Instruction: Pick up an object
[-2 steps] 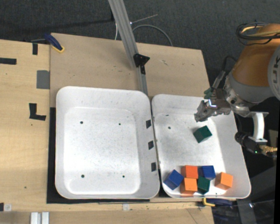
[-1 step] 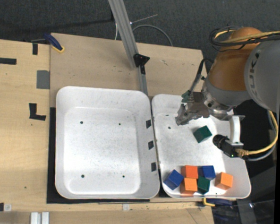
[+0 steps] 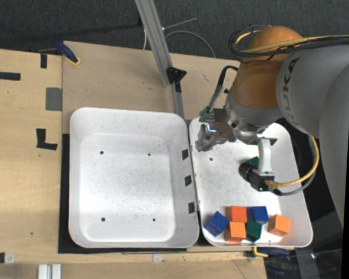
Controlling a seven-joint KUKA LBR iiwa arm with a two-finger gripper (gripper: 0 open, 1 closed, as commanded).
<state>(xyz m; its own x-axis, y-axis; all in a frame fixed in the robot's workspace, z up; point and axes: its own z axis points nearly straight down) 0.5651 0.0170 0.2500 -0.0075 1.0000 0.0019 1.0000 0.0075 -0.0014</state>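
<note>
The two-finger metal pincer (image 3: 205, 138) is hanging over the far left part of the right shallow white plastic bin (image 3: 296, 223); whether it is wide or narrow I cannot tell. The left shallow white plastic bin (image 3: 125, 180) is sitting beside it. Small coloured cubes are clustering near: two blue cubes (image 3: 216, 223) (image 3: 259, 214), three orange cubes (image 3: 238, 213) (image 3: 237, 230) (image 3: 280, 224), one dark green cube (image 3: 252, 230).

Wooden bench (image 3: 20, 156) (black-taped) against dark floor (image 3: 65, 5).
</note>
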